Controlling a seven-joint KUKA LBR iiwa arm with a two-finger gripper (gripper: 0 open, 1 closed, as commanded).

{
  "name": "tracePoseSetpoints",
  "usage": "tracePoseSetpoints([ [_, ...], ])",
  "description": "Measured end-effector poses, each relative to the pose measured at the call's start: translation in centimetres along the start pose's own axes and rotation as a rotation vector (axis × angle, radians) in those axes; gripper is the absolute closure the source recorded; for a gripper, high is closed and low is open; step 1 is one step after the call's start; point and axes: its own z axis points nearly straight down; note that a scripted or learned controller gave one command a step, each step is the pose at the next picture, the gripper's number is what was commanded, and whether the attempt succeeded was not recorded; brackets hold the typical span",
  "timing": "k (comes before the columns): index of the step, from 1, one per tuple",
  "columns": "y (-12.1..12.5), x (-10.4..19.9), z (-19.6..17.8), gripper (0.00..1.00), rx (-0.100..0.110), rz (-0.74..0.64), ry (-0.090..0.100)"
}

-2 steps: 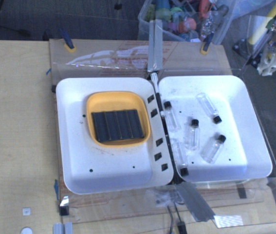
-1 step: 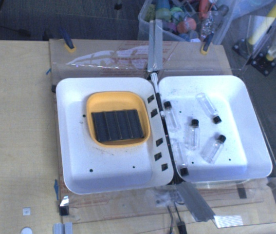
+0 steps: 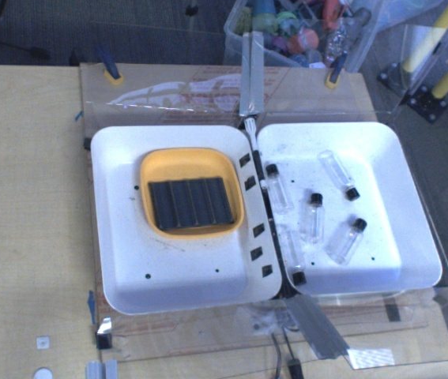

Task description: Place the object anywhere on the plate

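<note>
- Dark ribbed slab [image 3: 191,203]: lies flat inside the yellow plate [image 3: 190,159], roughly centred, long side across the plate, fully within the rim.
- Read: if the slab is the task object, the placement looks done. It sits level in the plate's well, so it shouldn't slide off.
- Pincer: can't tell whether it is released or clenched; nothing is touching the slab.
- The plate sits in the left bin [image 3: 121,267], upper middle, clear of the walls.
- Right bin [image 3: 401,263]: holds several clear vials [image 3: 347,240] with black caps, lying on their sides and scattered apart. They look like spare pick stock, kept separate from the placing side.
- The bins butt together at a centre seam carrying a row of black tabs [image 3: 254,207], probably to hold them in place.
- Surface: light wooden bench [image 3: 18,212], with a clear sheet [image 3: 176,93] behind the bins, clamped at the back corners.
- Room: a clear tub of coloured toys [image 3: 303,14] sits behind the bench; dark floor around it.
</note>
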Motion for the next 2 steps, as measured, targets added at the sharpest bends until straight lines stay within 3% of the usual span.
tracePoseSetpoints([
  [2, -0.04, -0.57, -0.01, 1.00, 0.000, -0.567, 0.003],
])
